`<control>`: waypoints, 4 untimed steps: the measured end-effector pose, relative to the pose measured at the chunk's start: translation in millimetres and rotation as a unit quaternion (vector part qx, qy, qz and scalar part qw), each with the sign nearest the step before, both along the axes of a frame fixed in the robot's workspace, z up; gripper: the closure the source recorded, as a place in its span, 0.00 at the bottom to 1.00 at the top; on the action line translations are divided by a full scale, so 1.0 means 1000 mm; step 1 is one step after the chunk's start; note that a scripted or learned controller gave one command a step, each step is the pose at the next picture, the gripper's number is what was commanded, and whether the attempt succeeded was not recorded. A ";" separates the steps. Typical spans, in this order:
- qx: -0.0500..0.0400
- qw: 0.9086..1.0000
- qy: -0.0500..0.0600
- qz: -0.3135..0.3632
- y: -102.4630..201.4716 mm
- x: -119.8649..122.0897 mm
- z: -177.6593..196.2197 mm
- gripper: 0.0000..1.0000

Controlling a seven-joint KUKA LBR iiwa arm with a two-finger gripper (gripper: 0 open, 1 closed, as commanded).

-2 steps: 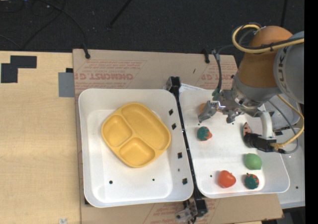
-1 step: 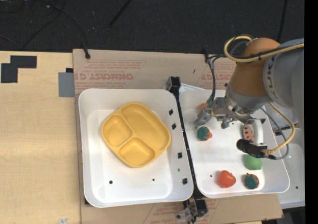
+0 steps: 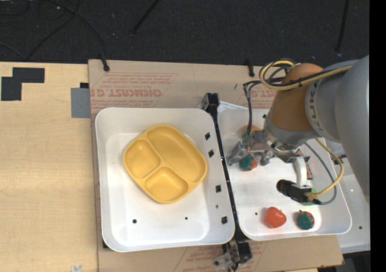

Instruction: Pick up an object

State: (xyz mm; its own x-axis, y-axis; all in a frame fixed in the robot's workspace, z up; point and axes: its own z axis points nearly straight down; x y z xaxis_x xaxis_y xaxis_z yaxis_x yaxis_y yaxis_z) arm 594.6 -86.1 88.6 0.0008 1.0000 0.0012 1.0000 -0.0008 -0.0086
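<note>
My gripper [image 3: 248,154] is low in the right bin [image 3: 338,228], near its left wall. A small green and red ball [image 3: 247,164] lies right at the gripper's tip, touching it or just under it. A red tomato-like object [image 3: 275,217] rests near the bin's front edge. A green ball with a red patch [image 3: 305,220] lies just to its right. A bit of an orange thing [image 3: 249,129] peeks out behind the wrist, mostly hidden by the arm.
The left bin [image 3: 114,216] holds a yellow divided plate [image 3: 164,163], lying tilted in its middle. A black divider [image 3: 221,168] separates the two bins. The arm's grey body [image 3: 338,114] covers the right bin's back right part.
</note>
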 end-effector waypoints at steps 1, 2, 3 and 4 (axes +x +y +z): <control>0.000 1.000 -0.001 -0.002 -0.001 0.001 0.013 1.00; -0.001 1.000 -0.005 -0.001 -0.010 -0.001 0.059 1.00; -0.001 1.000 -0.005 0.001 -0.011 0.000 0.122 1.00; -0.001 1.000 -0.004 0.001 -0.012 0.000 0.145 1.00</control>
State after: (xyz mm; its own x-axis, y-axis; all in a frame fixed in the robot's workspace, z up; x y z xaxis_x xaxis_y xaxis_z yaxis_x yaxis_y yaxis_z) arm 595.0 -98.0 233.6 -0.0004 1.0000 -0.0001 1.0000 0.0004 -0.0002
